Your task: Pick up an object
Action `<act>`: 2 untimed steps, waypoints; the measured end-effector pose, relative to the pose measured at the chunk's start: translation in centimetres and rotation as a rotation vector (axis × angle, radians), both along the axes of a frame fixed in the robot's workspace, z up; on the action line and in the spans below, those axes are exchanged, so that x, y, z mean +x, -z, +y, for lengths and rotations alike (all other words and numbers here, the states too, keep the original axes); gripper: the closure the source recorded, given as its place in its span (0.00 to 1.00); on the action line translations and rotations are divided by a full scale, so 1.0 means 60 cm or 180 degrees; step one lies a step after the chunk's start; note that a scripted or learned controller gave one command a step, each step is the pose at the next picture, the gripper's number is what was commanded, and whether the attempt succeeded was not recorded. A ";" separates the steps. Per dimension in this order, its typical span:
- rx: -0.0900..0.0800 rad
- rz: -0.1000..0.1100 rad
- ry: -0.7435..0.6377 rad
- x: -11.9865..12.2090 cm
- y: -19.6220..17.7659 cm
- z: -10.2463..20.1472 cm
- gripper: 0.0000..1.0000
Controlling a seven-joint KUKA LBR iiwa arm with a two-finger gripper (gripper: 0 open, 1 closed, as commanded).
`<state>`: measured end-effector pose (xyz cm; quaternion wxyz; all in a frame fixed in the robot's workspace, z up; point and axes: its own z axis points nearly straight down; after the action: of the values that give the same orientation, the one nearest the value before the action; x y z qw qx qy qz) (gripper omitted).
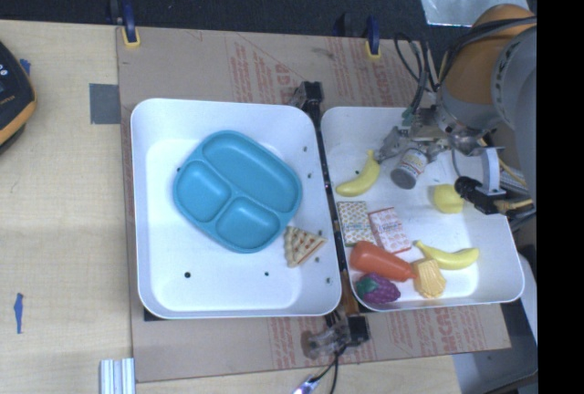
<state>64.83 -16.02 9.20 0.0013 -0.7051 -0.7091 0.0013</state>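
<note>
Two shallow white bins are set side by side on a brown cardboard sheet (228,73), which is clamped to a pale wooden bench (55,228).

Left bin (146,201): a blue divided plate (237,190) is laid near the middle, tilted across the bin. A small waffle-patterned wedge (302,244) is placed just beside the plate's lower right edge, close to the wall shared with the other bin.

Right bin (500,287): a yellow banana (361,177) is found near the upper left. A small grey can (410,168) is seen just right of it, lying tilted. A small yellow piece (446,198) is located further right. Two small printed packets (371,224) are laid side by side near the centre. An orange carrot (380,262) is placed below them, with a purple item (377,290) at the front wall. A piece of corn (429,278) is touching the carrot's right end, and a second banana (449,256) is set just above the corn.

The arm (484,64) is brought in from the right, and its gripper (415,141) is positioned over the upper part of the right bin, directly above the can. Whether the jaws are wide, narrow or closed on anything cannot be told.
</note>
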 end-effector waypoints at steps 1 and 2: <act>-0.0002 0.0006 -0.0011 0.000 -0.018 -0.001 1.00; -0.0002 0.0007 -0.0012 0.000 -0.018 -0.001 0.00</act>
<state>64.84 -16.08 10.26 0.0018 -0.7037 -0.7105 0.0023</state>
